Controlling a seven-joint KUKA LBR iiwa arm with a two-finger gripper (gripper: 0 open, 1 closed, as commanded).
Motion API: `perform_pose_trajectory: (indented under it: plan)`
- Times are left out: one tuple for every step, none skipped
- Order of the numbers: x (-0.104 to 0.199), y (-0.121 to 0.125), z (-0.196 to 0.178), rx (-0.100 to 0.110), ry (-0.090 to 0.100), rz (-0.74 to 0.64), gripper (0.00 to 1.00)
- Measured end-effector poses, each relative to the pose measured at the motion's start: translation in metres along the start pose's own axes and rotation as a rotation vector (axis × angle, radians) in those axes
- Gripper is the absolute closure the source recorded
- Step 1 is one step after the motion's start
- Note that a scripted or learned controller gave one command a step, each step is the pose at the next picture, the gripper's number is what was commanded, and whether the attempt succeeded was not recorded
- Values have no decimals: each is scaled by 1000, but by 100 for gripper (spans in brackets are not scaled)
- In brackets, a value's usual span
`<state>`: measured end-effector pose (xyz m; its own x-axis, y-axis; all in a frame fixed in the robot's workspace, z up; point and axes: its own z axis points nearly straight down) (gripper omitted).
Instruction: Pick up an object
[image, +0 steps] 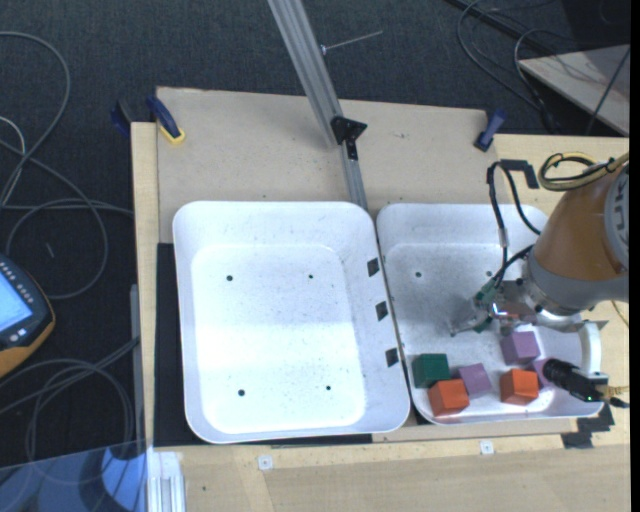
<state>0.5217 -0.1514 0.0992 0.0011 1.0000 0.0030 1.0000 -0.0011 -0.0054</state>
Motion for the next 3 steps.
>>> perform_pose_trajectory:
  plan:
    - [43, -24, -82, -12, -2, -6, 0]
    - [-10, -29, -137, -13, -7, 3, 0]
    - [-4, 35, -131, -10, -4, -5, 0]
